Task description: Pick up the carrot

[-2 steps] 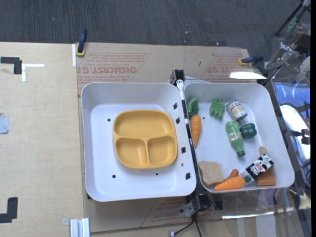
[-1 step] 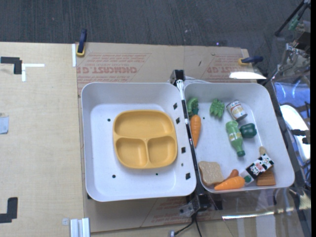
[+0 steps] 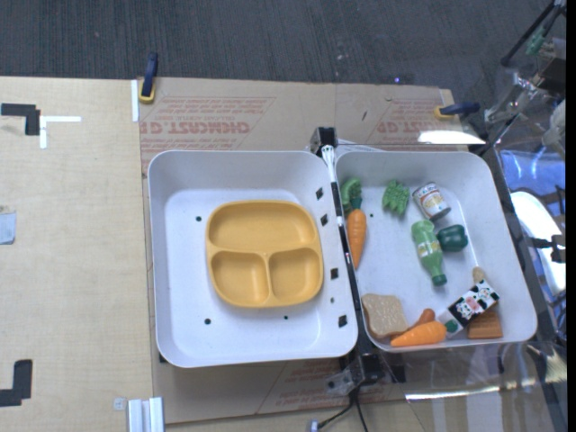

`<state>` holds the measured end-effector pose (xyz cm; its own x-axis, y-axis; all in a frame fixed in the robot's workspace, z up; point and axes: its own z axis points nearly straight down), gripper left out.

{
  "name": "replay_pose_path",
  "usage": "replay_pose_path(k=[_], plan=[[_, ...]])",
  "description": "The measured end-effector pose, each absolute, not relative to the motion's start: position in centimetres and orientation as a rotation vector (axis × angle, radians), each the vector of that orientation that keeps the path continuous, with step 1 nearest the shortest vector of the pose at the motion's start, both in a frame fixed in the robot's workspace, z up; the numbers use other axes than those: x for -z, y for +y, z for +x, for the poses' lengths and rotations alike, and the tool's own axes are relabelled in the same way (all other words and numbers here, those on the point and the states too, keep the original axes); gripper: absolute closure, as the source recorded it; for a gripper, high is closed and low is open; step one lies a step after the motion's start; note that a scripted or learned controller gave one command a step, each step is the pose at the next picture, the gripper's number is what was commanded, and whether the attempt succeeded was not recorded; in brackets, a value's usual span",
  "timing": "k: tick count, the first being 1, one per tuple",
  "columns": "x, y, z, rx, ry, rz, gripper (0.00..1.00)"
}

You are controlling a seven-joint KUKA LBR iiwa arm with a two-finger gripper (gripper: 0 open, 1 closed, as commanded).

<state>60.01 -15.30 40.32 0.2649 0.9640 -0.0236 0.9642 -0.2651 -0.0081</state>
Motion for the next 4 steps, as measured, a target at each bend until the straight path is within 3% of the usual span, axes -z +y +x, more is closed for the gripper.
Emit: replay_pose_path(k=[1, 2, 3, 4], plan=[[-41.03, -15.31, 60.20, 0.044, 1.904, 2.486, 1.00], [-41.02, -15.30, 60.20, 0.044, 1.904, 2.487, 0.00], [-41.72, -15.31, 60.40, 0.051, 1.908, 2.481, 1.00], [-41.71, -15.31, 60.39, 0.051, 1.908, 2.481, 0.00]])
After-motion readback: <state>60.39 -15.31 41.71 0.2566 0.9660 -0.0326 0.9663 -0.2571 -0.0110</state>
